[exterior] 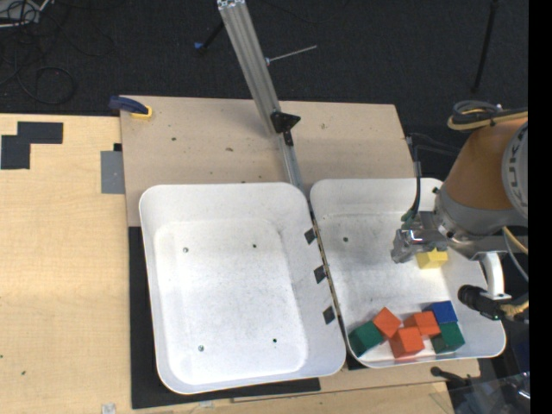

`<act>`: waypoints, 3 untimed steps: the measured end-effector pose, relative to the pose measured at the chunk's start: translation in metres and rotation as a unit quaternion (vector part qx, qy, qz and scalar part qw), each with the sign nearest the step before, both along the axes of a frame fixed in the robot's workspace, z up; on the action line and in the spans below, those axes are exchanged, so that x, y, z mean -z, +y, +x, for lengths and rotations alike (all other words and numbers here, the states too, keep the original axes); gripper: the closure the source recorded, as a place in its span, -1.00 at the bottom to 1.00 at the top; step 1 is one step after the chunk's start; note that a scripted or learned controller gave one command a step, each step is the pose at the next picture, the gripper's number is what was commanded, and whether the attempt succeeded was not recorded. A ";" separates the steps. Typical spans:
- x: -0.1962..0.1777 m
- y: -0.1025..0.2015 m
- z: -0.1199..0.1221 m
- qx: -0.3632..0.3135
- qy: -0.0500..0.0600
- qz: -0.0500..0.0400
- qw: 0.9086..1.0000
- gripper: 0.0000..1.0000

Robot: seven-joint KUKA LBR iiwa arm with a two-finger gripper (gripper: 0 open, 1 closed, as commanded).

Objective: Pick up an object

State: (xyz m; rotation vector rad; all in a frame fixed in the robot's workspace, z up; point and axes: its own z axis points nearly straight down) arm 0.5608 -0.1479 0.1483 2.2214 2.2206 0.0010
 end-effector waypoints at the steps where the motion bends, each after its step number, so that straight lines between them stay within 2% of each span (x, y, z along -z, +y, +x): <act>1: -0.043 -0.006 -0.002 -0.001 0.000 0.000 1.000 1.00; 2: -0.096 -0.007 -0.001 -0.001 -0.001 0.000 1.000 1.00; 3: -0.095 0.042 0.008 -0.002 0.001 0.001 1.000 1.00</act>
